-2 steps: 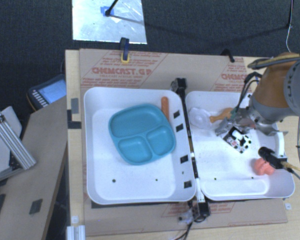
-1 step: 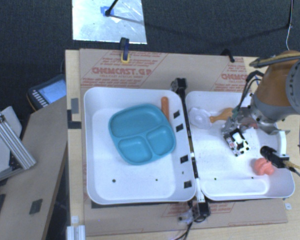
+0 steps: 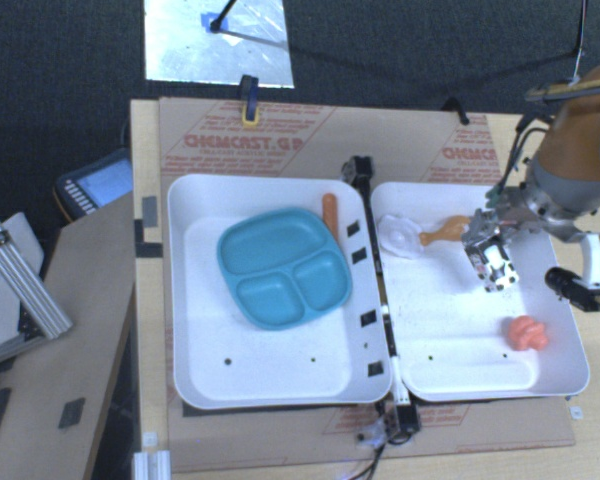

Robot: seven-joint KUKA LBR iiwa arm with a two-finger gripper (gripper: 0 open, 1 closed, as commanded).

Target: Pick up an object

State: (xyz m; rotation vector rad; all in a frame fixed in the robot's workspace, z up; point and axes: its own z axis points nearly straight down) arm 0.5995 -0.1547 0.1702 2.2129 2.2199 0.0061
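White bins sit side by side on the desk (image 3: 145, 298), which is lined with printed cardboard. Left bin (image 3: 195, 368) holds a blue three-compartment plate (image 3: 283, 266), lying flat and slightly rotated, with a thin orange stick (image 3: 330, 214) just off its upper right rim, near the divider between bins. Right bin (image 3: 460, 373) holds the rest. Arm (image 3: 580, 148) comes in from the right, grey with orange band above the wrist. End effector (image 3: 494, 263) is low over the upper middle of the right bin; finger spacing can't be read from this angle, and nothing is visibly held between them. Clear spoon with an orange handle (image 3: 420, 234) lies just left of the end effector, bowl toward the divider, handle end close to or under the end effector. Pink lumpy object (image 3: 526, 333) sits near the bin's lower right, well apart from the end effector.
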